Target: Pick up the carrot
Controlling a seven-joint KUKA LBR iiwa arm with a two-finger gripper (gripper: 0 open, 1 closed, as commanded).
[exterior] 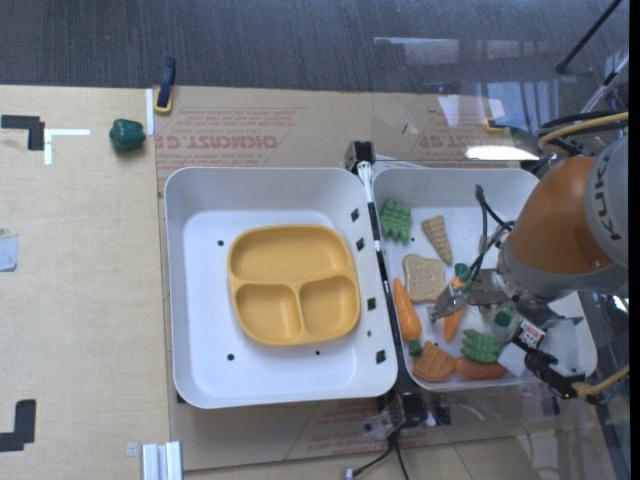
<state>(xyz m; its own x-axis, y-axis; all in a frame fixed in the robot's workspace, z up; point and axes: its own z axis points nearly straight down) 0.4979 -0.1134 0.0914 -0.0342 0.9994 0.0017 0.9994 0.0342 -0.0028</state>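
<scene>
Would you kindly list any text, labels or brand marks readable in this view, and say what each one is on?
"KU": large dark letters on the grey arm, cut off at the frame edge.
Red print on the cardboard sheet above the left bin: appears upside down, too blurred to read reliably.
Faint red print below the bins: illegible.

You are looking at a robot test lab, not a home or a kitchen. The bench point(80, 298) is plain pale board, marked with black tape corners point(25, 128) and white strips like setup guides. Two shallow white bins point(190, 298) sit side by side on printed cardboard point(230, 133). The food in the right bin is toy plastic, such as the green piece point(395, 218), and the yellow divided plate point(293, 283) is a child's tray. Loose cables point(390, 448) trail off the front edge, and grey carpet point(300, 28) lies beyond the bench.
</scene>
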